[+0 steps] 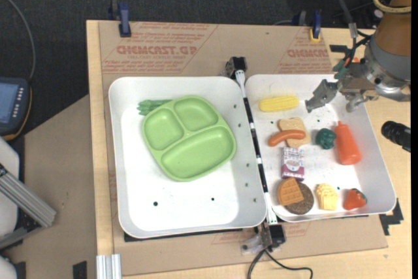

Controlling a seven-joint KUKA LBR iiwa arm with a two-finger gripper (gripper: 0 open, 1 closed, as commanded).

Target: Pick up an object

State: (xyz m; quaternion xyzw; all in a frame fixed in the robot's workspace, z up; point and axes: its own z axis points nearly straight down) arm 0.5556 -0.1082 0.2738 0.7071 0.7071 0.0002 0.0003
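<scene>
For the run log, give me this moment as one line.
gripper: above right bin, upper area | holding: nothing | nearest: corn | left bin: green tray

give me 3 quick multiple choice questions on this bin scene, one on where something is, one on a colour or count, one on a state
1. Where does the green divided plate lie?
A. in the left bin
B. in the right bin
C. on the bare bench

2. How many compartments does the plate have?
A. two
B. three
C. five

3. How does the gripper stand to the corn cob?
A. clamped on it
B. apart from it, over the far end of the right bin
C. pressing it onto the plate

Key: 1 A, the plate sits on the left bin's white floor. 2 B, two small wells and one long one show. 3 B, white bin floor shows between the gripper and the corn.
</scene>
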